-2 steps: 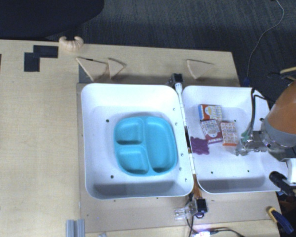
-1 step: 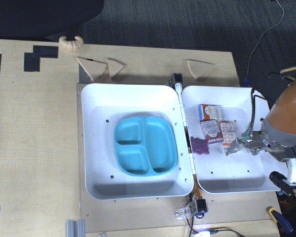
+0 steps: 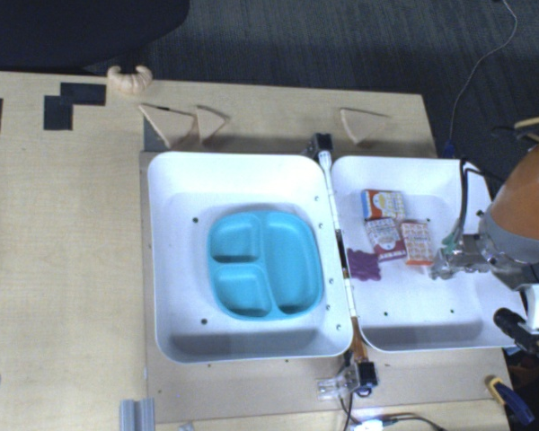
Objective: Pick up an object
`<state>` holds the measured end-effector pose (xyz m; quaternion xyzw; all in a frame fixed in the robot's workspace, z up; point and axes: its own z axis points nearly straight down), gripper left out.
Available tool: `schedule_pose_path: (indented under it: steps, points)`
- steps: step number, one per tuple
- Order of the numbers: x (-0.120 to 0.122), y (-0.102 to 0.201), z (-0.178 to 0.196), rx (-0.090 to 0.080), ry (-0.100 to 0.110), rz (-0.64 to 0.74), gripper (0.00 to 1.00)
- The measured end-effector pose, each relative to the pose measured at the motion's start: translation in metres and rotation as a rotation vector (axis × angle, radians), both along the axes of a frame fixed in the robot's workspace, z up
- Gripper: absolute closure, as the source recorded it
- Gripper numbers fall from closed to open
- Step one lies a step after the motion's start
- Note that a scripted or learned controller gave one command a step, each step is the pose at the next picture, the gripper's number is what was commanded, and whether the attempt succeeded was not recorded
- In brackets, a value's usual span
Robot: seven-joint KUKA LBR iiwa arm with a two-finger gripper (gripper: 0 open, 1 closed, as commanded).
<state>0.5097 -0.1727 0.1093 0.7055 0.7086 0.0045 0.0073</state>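
A wooden bench (image 3: 63, 268) is being viewed from above, with two white bins being borne side by side at the centre of the frame. In the left bin (image 3: 175, 241), a blue tray (image 3: 265, 263) with three compartments is being held at the middle of the floor. Just right of the seam between the bins, on the floor of the right bin (image 3: 413, 317), a small purple piece (image 3: 363, 264) is being seen lying flat. Right of it, three small printed packs are being seen clustered in the upper middle of that bin: a box (image 3: 383, 204) uppermost, a card (image 3: 385, 238) below it, touching the purple piece's upper right, and a second card (image 3: 417, 241) just beside that. Further right, the gripper (image 3: 449, 260) is being held low over the right bin, just beside the second card's right edge. Whether its claw is spread or pressed together cannot be told, and nothing is being seen between its fingers. At the right edge of the frame, the arm's orange band (image 3: 528, 200) is being shown.
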Motion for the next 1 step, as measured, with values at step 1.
schedule_pose_path:
  steps: [1]
  points:
    - [-0.0001, 0.0000, -0.0001, 0.000, 0.000, 0.000, 0.00]
